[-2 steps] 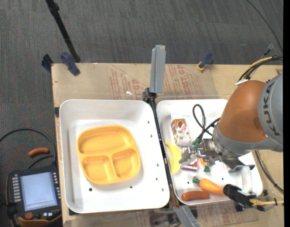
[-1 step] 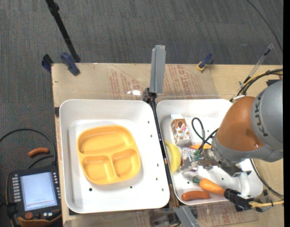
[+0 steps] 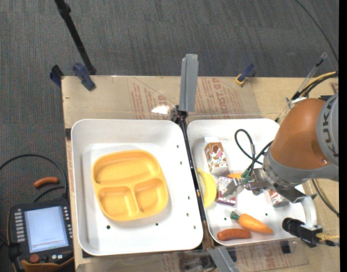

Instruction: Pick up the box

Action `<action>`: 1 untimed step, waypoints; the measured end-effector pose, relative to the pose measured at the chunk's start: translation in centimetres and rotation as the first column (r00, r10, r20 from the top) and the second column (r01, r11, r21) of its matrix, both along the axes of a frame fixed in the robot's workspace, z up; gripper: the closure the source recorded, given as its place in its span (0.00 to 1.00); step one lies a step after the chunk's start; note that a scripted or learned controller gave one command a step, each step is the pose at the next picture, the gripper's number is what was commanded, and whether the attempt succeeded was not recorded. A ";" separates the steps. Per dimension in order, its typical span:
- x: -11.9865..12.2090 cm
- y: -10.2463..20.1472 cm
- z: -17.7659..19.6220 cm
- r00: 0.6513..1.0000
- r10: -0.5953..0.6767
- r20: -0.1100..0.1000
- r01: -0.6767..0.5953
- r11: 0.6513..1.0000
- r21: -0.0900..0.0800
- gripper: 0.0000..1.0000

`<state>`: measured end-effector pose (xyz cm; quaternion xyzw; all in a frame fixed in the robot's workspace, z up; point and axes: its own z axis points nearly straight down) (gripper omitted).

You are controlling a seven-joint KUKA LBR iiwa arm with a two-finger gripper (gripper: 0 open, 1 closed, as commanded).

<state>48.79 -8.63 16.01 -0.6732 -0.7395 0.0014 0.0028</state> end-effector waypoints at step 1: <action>-0.2 -3.6 -2.2 0.981 0.196 0.002 -0.196 0.981 0.001 0.00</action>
